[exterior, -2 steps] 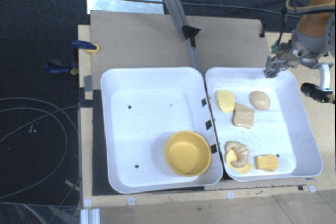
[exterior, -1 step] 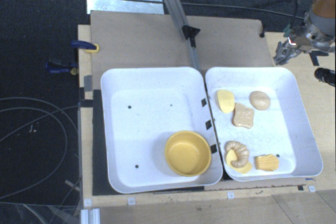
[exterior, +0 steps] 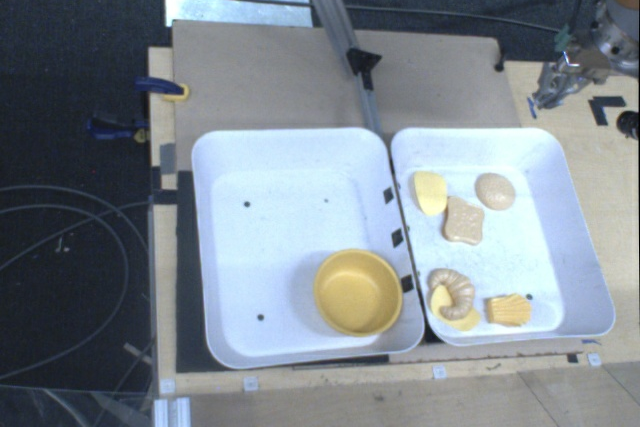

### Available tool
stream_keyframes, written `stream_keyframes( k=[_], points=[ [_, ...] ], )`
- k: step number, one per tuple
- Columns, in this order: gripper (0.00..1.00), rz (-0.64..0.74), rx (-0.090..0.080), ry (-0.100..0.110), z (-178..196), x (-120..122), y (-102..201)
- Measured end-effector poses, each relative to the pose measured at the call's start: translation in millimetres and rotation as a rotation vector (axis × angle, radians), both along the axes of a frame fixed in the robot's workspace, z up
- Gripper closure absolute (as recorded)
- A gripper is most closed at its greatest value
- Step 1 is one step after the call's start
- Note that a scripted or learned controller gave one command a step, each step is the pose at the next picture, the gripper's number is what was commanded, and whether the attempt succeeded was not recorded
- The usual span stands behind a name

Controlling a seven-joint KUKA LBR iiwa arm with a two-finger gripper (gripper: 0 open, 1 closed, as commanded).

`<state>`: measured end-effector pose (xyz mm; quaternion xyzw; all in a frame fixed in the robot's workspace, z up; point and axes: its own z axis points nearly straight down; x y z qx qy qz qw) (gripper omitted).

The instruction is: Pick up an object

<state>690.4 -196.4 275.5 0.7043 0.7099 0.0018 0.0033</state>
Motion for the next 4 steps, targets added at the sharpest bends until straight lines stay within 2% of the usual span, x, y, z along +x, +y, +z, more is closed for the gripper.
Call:
stream_keyframes(
  k=[1,2,4],
  points=[
    [1.00,0.001,0.002,0.006,-12.2,-14.7,42.4],
    [1.00,0.000,0.003,0.008,-26.6,-39.6,88.3],
    [1.00,0.002,0.004,0.009,-35.1,-92.4,200.3]
  ],
)
